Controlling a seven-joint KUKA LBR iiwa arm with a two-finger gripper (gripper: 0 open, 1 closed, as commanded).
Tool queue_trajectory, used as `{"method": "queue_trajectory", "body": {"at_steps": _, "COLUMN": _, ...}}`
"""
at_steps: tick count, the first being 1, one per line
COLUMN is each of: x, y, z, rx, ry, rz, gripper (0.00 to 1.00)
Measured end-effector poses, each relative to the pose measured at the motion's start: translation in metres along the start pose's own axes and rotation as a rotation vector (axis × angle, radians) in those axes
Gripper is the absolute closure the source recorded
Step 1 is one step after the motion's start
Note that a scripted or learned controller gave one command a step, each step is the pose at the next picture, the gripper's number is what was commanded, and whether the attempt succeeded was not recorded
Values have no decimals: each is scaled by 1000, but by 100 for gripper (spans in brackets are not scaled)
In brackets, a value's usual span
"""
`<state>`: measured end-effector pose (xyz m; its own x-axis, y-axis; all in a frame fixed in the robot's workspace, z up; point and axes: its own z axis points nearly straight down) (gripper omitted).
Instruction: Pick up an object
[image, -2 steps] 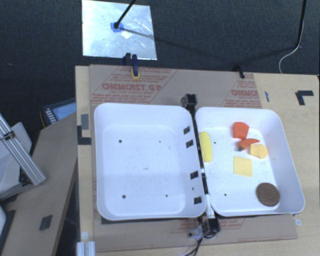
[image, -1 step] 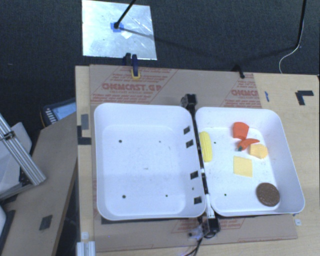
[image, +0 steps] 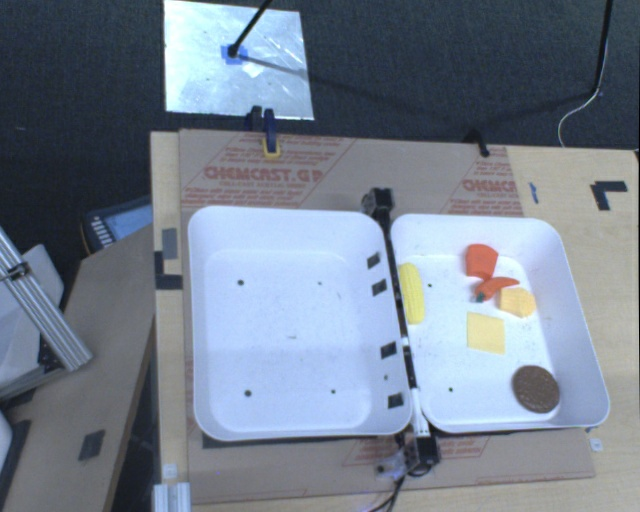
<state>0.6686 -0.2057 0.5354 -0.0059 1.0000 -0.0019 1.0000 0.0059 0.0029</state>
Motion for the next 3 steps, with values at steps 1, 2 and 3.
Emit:
{"method": "queue_trajectory", "body": {"at_steps": 1, "x": 0, "y": 0, "z": 0, "rx": 0, "ry": 0, "rz": 0, "gripper": 100}}
{"method": "queue_trajectory", "body": {"at_steps": 2, "x": 0, "y": 0, "z": 0, "rx": 0, "ry": 0, "rz": 0, "gripper": 100}}
{"method": "queue_trajectory", "body": {"at_steps": 3, "x": 0, "y": 0, "z": 0, "rx": 0, "ry": 0, "rz": 0, "gripper": 100}}
